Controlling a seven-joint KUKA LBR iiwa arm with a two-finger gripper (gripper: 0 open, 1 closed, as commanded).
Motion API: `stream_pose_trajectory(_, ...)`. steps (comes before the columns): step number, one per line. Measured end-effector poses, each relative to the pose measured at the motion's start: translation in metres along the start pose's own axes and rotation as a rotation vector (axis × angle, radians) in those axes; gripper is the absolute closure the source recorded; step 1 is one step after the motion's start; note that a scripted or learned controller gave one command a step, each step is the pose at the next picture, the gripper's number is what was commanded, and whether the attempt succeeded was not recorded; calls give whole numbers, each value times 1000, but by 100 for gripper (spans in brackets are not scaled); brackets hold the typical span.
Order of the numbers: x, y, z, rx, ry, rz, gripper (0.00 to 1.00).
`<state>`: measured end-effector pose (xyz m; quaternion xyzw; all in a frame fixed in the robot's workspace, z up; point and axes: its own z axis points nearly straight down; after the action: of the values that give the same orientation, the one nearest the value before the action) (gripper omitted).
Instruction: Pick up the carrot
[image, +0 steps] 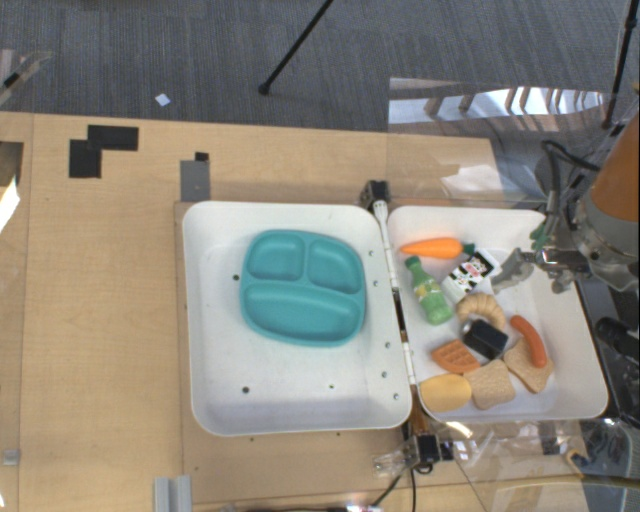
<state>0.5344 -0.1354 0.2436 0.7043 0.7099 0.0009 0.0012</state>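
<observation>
The orange carrot (432, 247) lies on its side at the back of the right bin (590, 370), close to the divider, its green end pointing right. My gripper (535, 274) hangs over the right part of that bin, to the right of the carrot and well apart from it. Its fingers look spread, one pointing left and one right, with nothing between them. The arm comes in from the right edge.
Several toy foods crowd the right bin: a green bottle (428, 292), a black-and-white carton (470, 272), a croissant (478, 305), a black item (485, 338), a sausage (530, 340) and bread pieces (490, 385). A teal divided plate (300, 287) sits in the left bin (215, 390).
</observation>
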Motion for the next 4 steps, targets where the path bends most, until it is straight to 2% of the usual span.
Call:
stream_pose_trajectory(1,43,56,59,0,1,-203,0)
stream_pose_trajectory(2,72,137,57,-7,-1,-267,0)
stream_pose_trajectory(3,31,131,158,12,5,-512,0)
stream_pose_trajectory(4,103,140,51,-18,-1,-386,0)
